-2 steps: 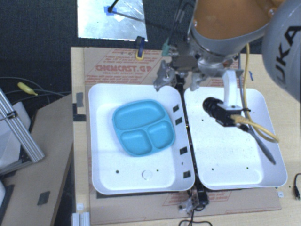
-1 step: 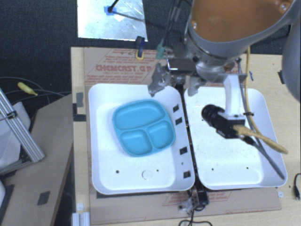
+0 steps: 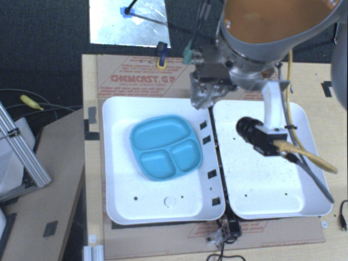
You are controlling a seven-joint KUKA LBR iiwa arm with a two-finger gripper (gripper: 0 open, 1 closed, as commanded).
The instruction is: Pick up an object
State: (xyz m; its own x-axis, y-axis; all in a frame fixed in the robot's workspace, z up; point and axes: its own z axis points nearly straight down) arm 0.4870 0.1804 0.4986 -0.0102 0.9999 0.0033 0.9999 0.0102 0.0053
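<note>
A light blue plate [image 3: 165, 147] with three compartments lies flat in the left white bin [image 3: 119, 200], a little above its middle. My gripper [image 3: 205, 98] hangs over the far end of the ridge between the two bins. It is up and to the right of the plate, apart from it. The grey arm with its orange band [image 3: 272, 10] looms over the top right and hides the far edge of the right bin [image 3: 261, 194].
A black cylinder [image 3: 254, 135] on a white bracket [image 3: 272, 109], trailing a yellow cable [image 3: 310, 159], hangs from the arm over the right bin. A small clear disc [image 3: 170, 202] lies near the left bin's front. Cardboard [image 3: 136, 78] underlies both bins.
</note>
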